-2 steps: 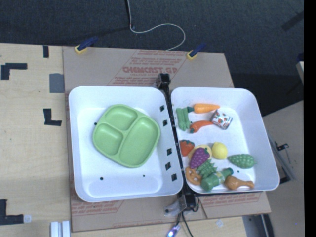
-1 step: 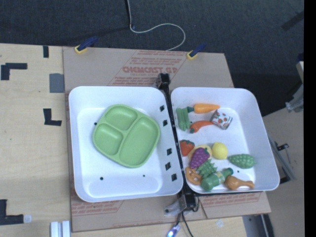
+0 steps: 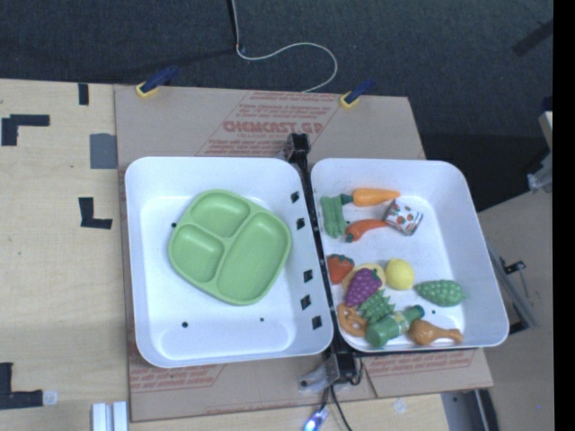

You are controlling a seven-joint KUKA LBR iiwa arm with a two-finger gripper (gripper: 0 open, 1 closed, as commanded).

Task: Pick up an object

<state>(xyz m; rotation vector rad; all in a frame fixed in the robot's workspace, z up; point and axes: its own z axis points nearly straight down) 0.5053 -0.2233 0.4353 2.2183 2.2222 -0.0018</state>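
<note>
The right bin (image 3: 467,206) holds several toy foods: an orange carrot (image 3: 375,197), a second carrot (image 3: 367,229), green beans (image 3: 331,215), a small white cup with red dots (image 3: 403,217), a yellow lemon (image 3: 400,275), purple grapes (image 3: 361,286), a red tomato (image 3: 339,268), a bumpy green fruit (image 3: 439,292), a green vegetable (image 3: 388,323) and an orange piece (image 3: 435,334). In the left bin (image 3: 148,191) lies a green divided plate (image 3: 230,246).
Both bins rest on a cardboard sheet (image 3: 260,124) held by clamps (image 3: 156,81) at its far edge. A white cable (image 3: 287,50) loops on the dark floor beyond. Wooden bench surface (image 3: 54,241) extends to the left.
</note>
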